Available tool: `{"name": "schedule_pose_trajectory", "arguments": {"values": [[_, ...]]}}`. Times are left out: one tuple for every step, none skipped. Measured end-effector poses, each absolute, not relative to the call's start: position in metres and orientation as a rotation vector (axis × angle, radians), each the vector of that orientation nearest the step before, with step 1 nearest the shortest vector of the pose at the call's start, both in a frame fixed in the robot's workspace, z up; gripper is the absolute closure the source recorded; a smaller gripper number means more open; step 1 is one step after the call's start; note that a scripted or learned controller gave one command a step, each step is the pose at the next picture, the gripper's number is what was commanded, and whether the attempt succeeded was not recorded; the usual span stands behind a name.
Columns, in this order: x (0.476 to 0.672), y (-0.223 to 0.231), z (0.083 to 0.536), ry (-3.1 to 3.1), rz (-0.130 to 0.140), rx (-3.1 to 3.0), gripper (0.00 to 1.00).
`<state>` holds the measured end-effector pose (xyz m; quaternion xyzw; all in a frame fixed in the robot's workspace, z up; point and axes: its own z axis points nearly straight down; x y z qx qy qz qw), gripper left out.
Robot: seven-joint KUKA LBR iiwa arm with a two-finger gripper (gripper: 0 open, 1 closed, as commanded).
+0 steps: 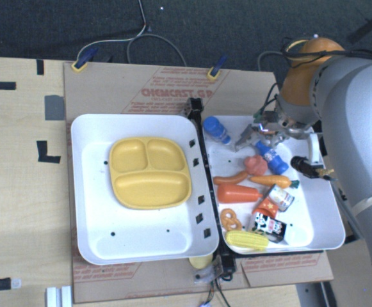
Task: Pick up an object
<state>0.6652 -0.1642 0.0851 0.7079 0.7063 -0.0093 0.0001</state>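
The claw [255,135], its fingers spread apart and empty, hangs low over the right bin [323,226] just beside the blue bottle [272,157], so the reach-in step is under way; next it should settle around that bottle and close.

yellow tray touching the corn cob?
Apart. The camera view shows the yellow tray in the left bin and the corn cob in the right bin, with the bin walls between them.
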Motion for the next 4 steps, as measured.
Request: {"name": "schedule_pose_trajectory", "arguments": {"values": [[0.610, -0.137, 0.087, 2.218, 0.003, 2.216, 0.00], [0.553, -0.209, 0.088, 2.210, 0.004, 2.220, 0.00], [0.634, -0.115, 0.087, 2.222, 0.002, 2.202, 0.00], [0.668, -0.106, 0.086, 2.206, -0.022, 2.213, 0.00]]}}
